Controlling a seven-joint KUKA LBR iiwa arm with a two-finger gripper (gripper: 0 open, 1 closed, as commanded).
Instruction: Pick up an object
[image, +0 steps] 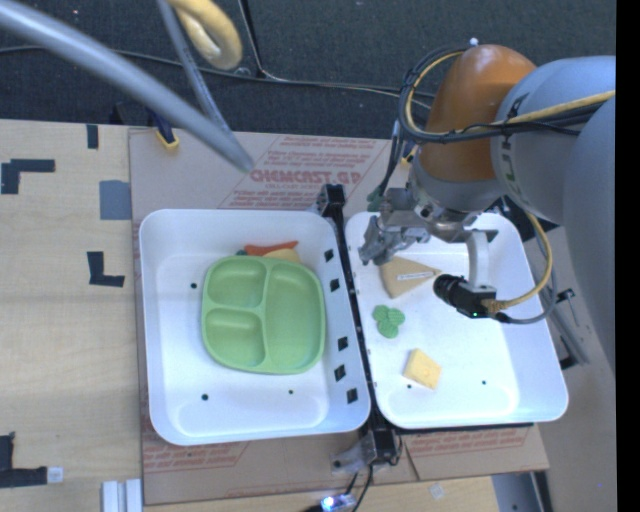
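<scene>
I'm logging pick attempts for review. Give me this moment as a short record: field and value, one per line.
left bin: green divided plate, with orange and yellow pieces at its far edge
right bin: tan wedge, small green piece, yellow block
gripper: low over the right bin's far left part, next to the tan wedge
held object: none seen between the fingers
finger state: cannot tell
</scene>
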